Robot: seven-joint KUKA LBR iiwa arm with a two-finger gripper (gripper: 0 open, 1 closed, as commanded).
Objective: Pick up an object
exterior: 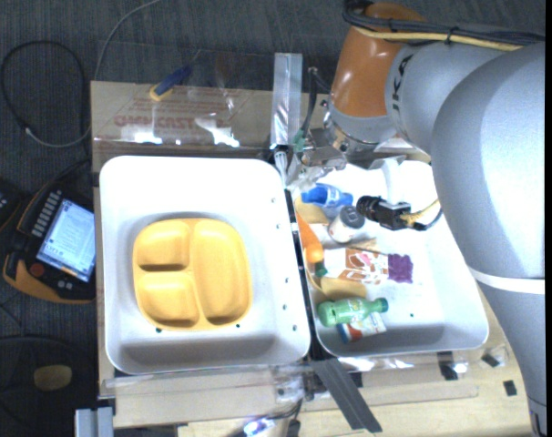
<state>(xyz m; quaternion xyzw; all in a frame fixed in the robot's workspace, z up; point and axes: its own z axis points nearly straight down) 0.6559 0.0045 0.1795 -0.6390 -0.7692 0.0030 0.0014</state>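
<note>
Flattened brown cardboard sheet (180, 116) behind the left bin: a line of reddish capital letters runs across it under clear plastic film, too blurred to read.
Orange band of the grey arm (372, 62): dark letters stand on its right side (likely the maker's mark), cut off and unreadable.
Orange-and-grey handheld pendant (53, 244) on the floor at left: its lit screen shows rows of text, too small to make out.
White carton with a purple picture (372, 267) in the right bin: printed panels in brown and purple, no word legible.
Green plastic bottle (349, 311) in the right bin: label wording cannot be read.
</note>
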